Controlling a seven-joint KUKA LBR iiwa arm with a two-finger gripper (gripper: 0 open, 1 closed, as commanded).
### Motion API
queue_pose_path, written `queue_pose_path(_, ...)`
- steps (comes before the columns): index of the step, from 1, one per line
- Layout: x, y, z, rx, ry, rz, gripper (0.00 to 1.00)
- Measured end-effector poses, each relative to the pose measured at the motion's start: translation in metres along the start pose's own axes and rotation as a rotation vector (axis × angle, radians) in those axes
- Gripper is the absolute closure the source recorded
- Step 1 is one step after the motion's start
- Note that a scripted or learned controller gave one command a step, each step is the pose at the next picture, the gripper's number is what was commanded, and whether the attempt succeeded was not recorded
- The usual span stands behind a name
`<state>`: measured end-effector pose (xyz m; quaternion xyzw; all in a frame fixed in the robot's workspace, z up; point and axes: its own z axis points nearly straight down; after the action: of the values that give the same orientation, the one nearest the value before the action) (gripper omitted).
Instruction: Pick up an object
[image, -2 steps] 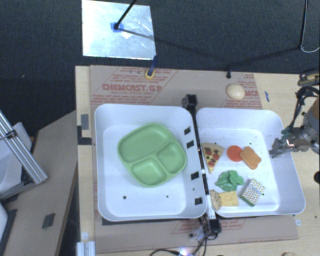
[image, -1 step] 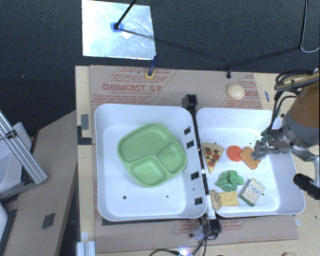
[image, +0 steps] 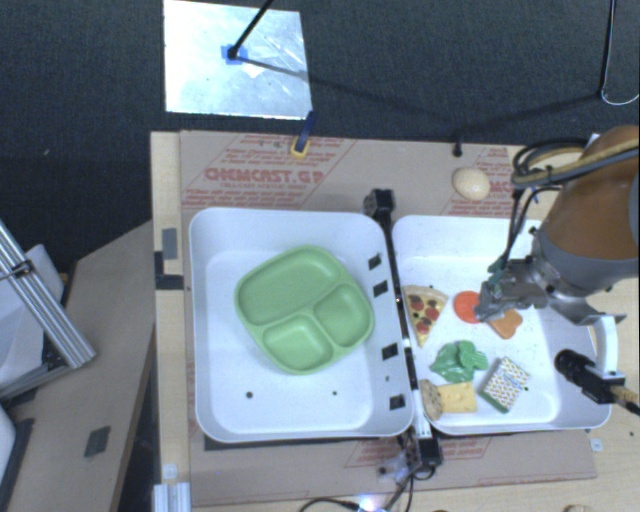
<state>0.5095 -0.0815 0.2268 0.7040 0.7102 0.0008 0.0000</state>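
The right bin (image: 520, 238) holds several toy foods: a pizza slice (image: 424, 310), a red round piece (image: 466, 306), an orange-brown piece (image: 507, 323), a green leafy piece (image: 459, 360), a yellow cracker-like piece (image: 449, 398) and a patterned packet (image: 505, 384). My gripper (image: 497, 305) is down in this bin, between the red piece and the orange-brown piece. The wrist hides its tips, and nothing shows held in it.
The left bin (image: 215, 320) holds a green divided plate (image: 304, 308). A black divider with clips (image: 390, 290) runs between the bins. A beige egg-shaped thing (image: 471, 182) lies on the board behind the right bin. The arm (image: 595, 230) covers that bin's right side.
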Motion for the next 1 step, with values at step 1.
queue_pose_path(1,0.0449,0.0025,0.0079,0.000,0.000,0.001,1.00)
